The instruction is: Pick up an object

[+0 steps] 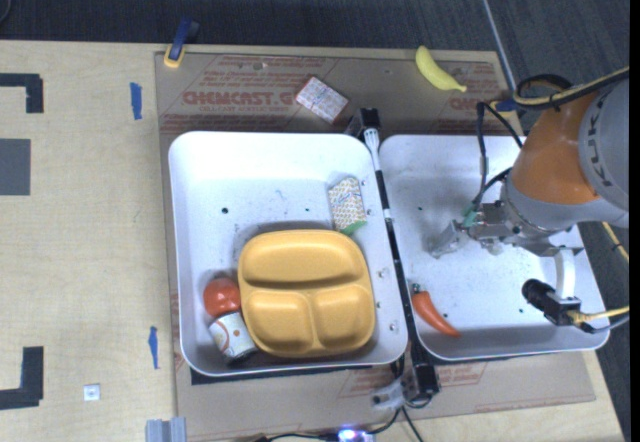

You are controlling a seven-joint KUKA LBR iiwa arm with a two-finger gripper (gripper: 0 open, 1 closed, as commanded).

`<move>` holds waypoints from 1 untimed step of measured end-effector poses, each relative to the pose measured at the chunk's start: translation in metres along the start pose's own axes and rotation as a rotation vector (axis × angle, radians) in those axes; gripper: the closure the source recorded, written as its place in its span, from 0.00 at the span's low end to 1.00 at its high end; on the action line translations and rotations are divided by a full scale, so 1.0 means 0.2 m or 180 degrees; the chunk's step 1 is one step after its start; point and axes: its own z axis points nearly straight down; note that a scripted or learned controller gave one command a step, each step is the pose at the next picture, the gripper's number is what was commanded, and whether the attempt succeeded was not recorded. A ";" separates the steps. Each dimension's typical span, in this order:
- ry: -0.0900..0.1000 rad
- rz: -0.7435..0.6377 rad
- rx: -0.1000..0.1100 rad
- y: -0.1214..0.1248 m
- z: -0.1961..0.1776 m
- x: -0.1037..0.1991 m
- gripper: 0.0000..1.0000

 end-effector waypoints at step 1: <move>-0.0004 -0.0008 -0.0013 0.13 0.00 0.15 0.00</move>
